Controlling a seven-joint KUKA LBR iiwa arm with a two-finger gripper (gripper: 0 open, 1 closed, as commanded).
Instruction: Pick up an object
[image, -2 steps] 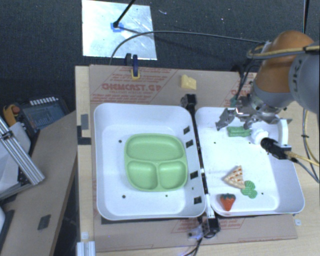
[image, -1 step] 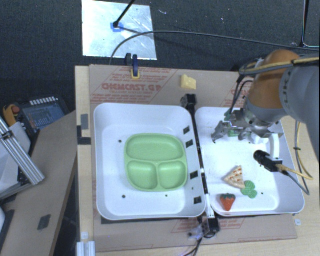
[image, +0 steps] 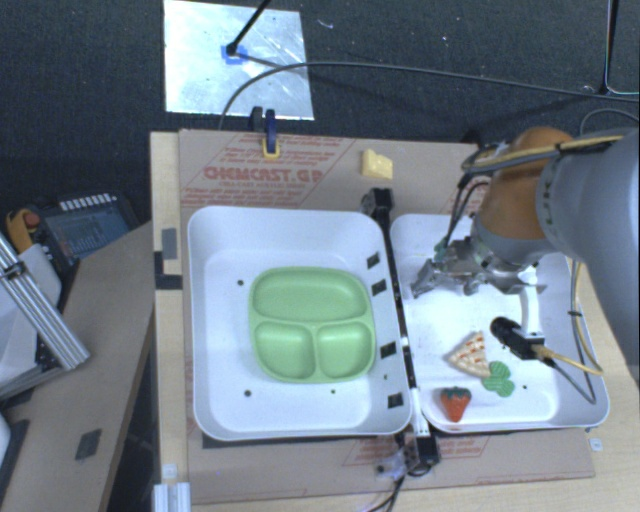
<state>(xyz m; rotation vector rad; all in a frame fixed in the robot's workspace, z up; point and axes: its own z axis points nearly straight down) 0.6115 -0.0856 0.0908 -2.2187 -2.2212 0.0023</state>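
Observation:
My gripper hangs low over the upper left part of the right bin. It is open, with nothing between its fingers. Below it and to the right, a toy pizza slice lies on the bin floor. A small green leafy piece sits just right of the slice. A red strawberry rests near the bin's front edge. The gripper touches none of them. A green divided plate lies in the middle of the left bin.
A black part with a yellow cable hangs off the arm just right of the pizza slice. A yellow block lies on the cardboard behind the bins. A black divider runs between the bins.

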